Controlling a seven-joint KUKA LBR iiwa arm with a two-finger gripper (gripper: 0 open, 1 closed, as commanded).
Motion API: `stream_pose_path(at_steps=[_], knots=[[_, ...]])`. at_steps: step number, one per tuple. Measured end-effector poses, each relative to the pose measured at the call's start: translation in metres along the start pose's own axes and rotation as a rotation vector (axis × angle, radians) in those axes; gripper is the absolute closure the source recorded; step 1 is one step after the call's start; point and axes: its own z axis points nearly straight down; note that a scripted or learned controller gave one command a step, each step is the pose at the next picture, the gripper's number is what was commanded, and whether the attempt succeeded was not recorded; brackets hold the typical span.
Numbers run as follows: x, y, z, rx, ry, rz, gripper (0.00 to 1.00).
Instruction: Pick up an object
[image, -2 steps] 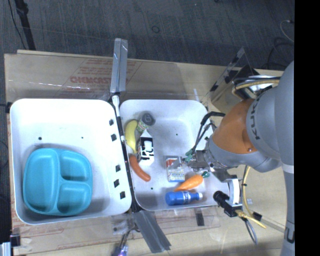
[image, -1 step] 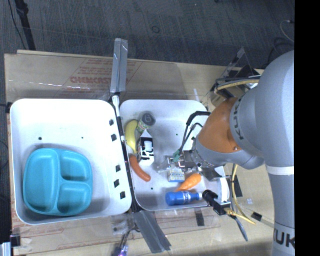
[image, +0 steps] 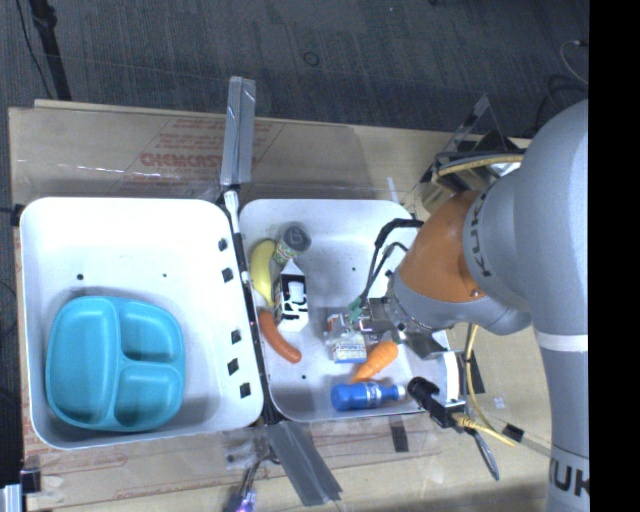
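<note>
Camera view is showing, at far left, a turquoise plastic divided tray lying flat in the left white bin. Moving right, the right white bin is holding a yellow banana against its left wall, with a small grey round-topped item just beside it. A black-and-white small box is sitting below them, and an orange-red sausage-shaped toy is lying near the wall. Further right, the gripper is hovering over a clear crinkled packet, but whether its fingers are spread or closed cannot be told. An orange toy carrot is lying just beside it, above a blue bottle. The grey arm with its orange band is reaching in over the wooden counter.
</note>
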Motion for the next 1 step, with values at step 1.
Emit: stream_pose_path(at_steps=[1], knots=[[-0.0075, 0.037, -0.159, -0.002, -0.002, 0.087, 1.0]])
